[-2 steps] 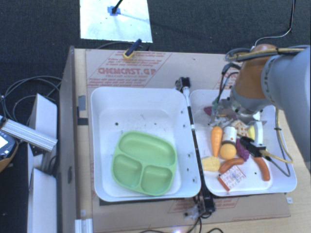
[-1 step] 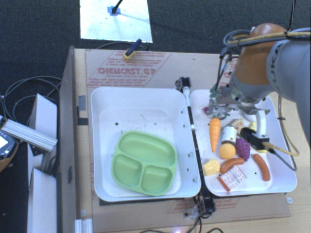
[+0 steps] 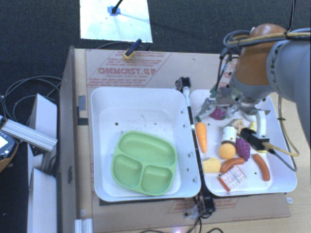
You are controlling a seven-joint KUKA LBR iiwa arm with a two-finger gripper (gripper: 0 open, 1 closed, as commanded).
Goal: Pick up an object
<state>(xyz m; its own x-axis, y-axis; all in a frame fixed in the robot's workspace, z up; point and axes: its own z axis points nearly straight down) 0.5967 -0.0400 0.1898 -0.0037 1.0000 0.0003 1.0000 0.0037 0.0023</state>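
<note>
My gripper hangs low over the far left part of the right bin. It is open, its grey fingers spread to either side of a small purple toy on the bin floor. I cannot tell whether the fingers touch the toy. Just in front lie an orange carrot, a white bottle, an orange ball and a bunch of purple grapes.
Nearer the front of the right bin lie a corn cob, two sausages and a red-and-white packet. A green divided plate rests in the left bin. A black rail separates the bins.
</note>
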